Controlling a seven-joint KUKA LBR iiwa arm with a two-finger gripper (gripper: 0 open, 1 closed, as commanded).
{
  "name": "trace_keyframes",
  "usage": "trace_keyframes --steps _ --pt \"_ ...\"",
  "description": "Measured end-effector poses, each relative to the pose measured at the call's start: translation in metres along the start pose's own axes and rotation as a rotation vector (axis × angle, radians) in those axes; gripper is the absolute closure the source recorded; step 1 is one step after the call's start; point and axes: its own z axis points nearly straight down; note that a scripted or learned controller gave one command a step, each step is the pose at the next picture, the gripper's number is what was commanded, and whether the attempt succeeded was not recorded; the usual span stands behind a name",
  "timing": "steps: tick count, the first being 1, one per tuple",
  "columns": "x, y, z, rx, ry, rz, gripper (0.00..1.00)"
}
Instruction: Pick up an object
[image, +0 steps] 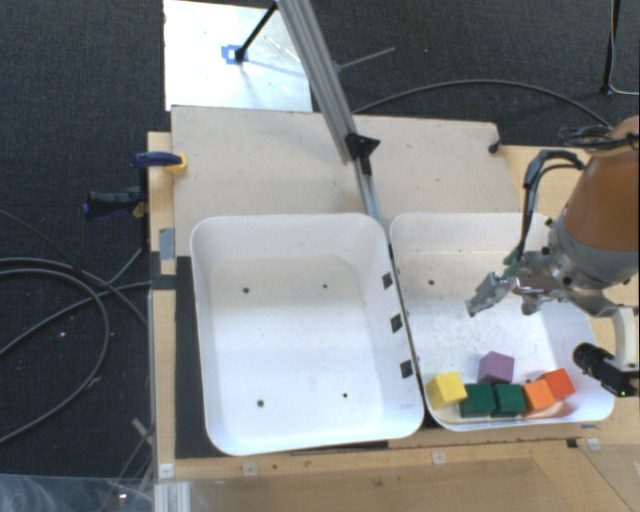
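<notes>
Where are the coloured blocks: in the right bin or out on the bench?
In. The yellow block, purple block, two green blocks and two orange blocks cluster against the right white bin's near wall.

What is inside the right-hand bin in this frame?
Blocks sit along the right bin's near edge: yellow block, purple block, two green blocks, orange block, red block. The gripper hovers above. The arm covers the bin's right side.

dark carpet floor (70, 90) with black cables (60, 300) beside a pale wooden bench (270, 165)
</notes>
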Motion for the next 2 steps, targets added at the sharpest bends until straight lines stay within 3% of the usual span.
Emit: trace_keyframes --steps 1,2 --pt "-0.094 -0.025 0.156 -0.005 0.001 0.005 0.00" --pt "-0.064 -0.013 0.154 -0.008 0.001 -0.006 0.00"
